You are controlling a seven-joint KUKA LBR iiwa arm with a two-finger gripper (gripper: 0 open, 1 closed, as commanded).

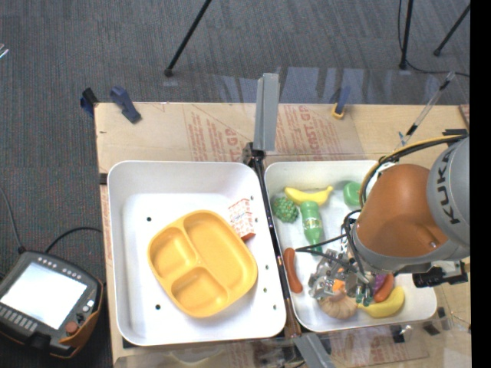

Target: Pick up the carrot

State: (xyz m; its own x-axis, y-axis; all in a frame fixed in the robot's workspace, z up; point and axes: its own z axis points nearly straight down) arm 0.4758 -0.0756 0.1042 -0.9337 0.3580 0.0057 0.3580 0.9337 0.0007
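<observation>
The carrot (292, 271) lies ungrasped against the left wall of the right bin (307, 171), while the claw (335, 280), its opening impossible to tell, hangs just right of it over the toy pile, so the pickup is not yet done.

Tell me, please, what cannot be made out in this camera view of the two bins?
- Gripper: its fingers blur into the toy pile in the camera view, so what they touch is unclear.
- Carrot: an orange bit under the gripper may be it; too small to tell.
- Green toy in the right bin: partly hidden by the arm's orange band.
</observation>
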